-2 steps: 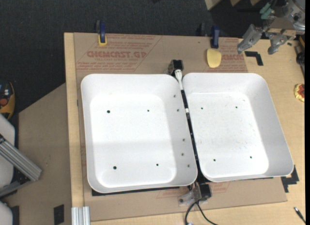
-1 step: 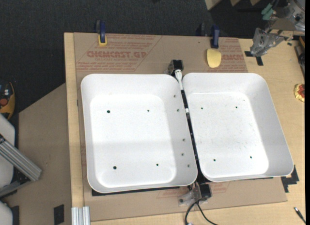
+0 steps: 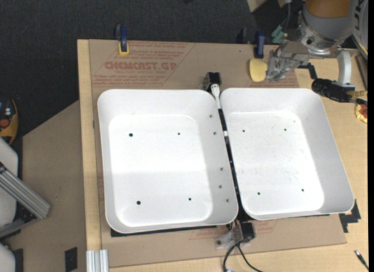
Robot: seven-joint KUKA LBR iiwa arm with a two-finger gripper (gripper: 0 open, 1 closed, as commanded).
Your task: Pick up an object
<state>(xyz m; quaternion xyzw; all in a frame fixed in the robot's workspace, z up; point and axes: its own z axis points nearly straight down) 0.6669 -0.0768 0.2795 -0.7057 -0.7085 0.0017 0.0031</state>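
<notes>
Beyond the right bin's (image 3: 327,119) far edge, the gripper (image 3: 279,69) hovers beside a yellow object (image 3: 257,69), perhaps approaching; it must next close around it.

Arm (image 3: 330,7): grey housing with an orange band above the wrist. Gripper (image 3: 279,69): metallic grey, near the right bin (image 3: 327,124).

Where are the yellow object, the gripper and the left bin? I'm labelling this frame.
yellow object (image 3: 257,69), camera view, its middle.
gripper (image 3: 279,73), camera view, between its fingertips.
left bin (image 3: 156,93), camera view, its far rim.
</notes>
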